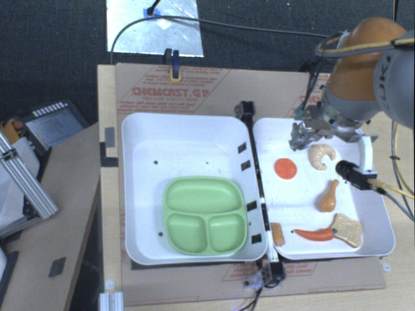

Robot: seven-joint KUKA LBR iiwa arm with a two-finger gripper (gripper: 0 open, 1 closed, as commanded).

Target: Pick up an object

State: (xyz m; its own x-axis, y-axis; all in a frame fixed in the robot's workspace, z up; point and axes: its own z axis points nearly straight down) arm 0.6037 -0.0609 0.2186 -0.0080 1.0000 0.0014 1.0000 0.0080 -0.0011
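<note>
The right bin [373, 235] holds a round red slice [285, 168], a pale croissant-shaped piece [321, 155], an orange drumstick [328, 197], a red chili pepper [315, 234], a slice of toast [347, 230] and a small orange block [277, 234]. My gripper [302, 136] hangs over the back of this bin, just left of the croissant piece and behind the red slice. Nothing shows between its fingers.
The left bin [149, 135] holds a green divided plate [204, 214] at its front. A black divider [254, 173] runs between the bins. A black and white fitting [358, 171] sits at the right bin's right side. Cables trail at the right edge.
</note>
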